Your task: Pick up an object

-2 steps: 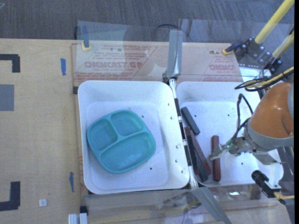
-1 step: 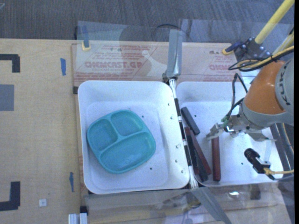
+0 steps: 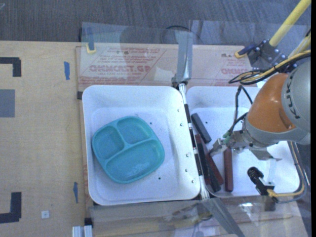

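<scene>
one teal tray (image 3: 128, 149), two white bins (image 3: 94, 102), several dark utensils (image 3: 213, 169).

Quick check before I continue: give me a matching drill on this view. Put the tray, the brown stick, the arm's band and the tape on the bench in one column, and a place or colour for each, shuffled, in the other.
Things:
1. tray
2. brown stick
3. arm's band
4. tape

Place or colour:
A. orange
B. in the right bin
C. blue, on the bench
D. teal, in the left bin

Pairs: 1-D, 2-B, 3-A, 4-C
</scene>
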